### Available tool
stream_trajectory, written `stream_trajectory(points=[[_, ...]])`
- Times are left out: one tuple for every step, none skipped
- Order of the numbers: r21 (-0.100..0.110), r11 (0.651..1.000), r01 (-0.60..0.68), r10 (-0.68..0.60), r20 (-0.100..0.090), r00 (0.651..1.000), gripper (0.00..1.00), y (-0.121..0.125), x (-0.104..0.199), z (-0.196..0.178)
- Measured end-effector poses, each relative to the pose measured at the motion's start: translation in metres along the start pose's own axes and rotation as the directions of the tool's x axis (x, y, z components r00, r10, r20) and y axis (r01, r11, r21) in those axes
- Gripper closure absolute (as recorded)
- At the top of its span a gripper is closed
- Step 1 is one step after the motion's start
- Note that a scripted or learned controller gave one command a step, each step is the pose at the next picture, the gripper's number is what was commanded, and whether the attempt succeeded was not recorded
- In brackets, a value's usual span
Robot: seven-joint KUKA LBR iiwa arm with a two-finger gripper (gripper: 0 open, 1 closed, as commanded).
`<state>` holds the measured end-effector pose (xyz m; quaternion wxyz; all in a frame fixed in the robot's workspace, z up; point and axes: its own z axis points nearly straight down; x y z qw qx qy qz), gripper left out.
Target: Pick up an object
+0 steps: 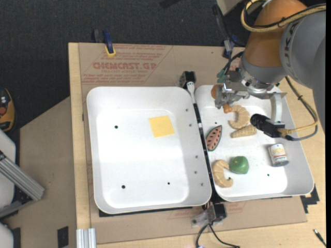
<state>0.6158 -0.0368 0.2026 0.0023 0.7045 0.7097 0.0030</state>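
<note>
My gripper (224, 93) hangs over the far left corner of the right bin (295, 182). A small brown piece (228, 108) lies right under it, and whether they touch is unclear. Just to the right, a tan croissant (240, 117) rests above a pale bread-like piece (243, 133). A watermelon slice (213, 137) leans at the bin's left wall. Nearer the front lie a green round fruit (239, 165) and a curled tan pastry (222, 173), side by side. A small can (278, 154) lies on the right side.
The left bin (98, 138) holds one flat yellow square (162, 126) near its middle. A black clamp (187, 79) sits at the far end of the divide between the bins. Brown cardboard (129, 61) lies under both bins.
</note>
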Motion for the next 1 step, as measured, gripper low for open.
stream_trajectory(points=[[0.004,1.000,0.000,0.000,-0.001,1.000,1.00,0.0153,0.0699,-0.0020]])
